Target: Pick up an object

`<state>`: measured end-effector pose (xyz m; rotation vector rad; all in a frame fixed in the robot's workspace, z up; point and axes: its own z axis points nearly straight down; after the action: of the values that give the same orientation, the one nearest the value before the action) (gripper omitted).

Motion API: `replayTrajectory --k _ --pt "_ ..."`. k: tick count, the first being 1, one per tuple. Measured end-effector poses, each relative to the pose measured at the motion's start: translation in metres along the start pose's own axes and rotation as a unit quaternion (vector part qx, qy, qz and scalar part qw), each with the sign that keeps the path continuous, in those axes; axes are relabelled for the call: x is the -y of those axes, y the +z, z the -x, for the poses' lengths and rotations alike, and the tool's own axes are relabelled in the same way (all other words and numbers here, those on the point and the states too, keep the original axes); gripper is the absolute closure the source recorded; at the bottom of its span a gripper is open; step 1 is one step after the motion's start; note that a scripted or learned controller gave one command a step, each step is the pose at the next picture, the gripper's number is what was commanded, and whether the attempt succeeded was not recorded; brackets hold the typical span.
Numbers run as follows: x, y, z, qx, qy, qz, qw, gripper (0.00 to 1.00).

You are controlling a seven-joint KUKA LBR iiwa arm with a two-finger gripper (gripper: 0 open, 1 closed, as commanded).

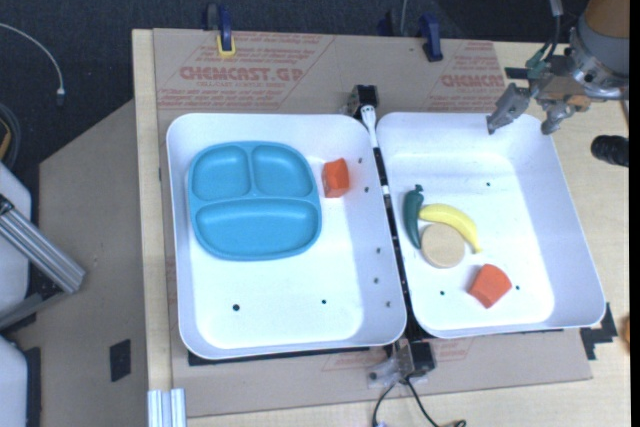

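Observation:
My gripper point(525, 115) hangs open over the far right corner of the right bin point(520, 165), with nothing between its fingers. Below it in that bin lie a yellow banana point(452, 221), a green pepper point(412, 215) beside it, a tan round disc point(443, 246) touching the banana, and an orange-red block point(490, 285) nearer the front. A second orange block point(336, 177) sits in the left bin point(290, 315), right of a blue divided plate point(256, 200).
The two bins meet along a black-dotted seam in the middle. Blue clamps point(430, 37) hold the cardboard sheet at the far edge. A metal rail point(35, 245) lies off the bench at the left.

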<state>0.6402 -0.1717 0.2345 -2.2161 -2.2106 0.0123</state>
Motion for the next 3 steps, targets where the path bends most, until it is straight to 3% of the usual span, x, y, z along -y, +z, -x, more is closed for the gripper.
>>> replayTrajectory --k 1,3 --pt "-0.003 -0.008 -0.001 0.001 -0.002 0.007 1.0000 0.00" --pt "-0.003 0.078 0.001 0.001 -0.001 0.004 1.0000 0.00"
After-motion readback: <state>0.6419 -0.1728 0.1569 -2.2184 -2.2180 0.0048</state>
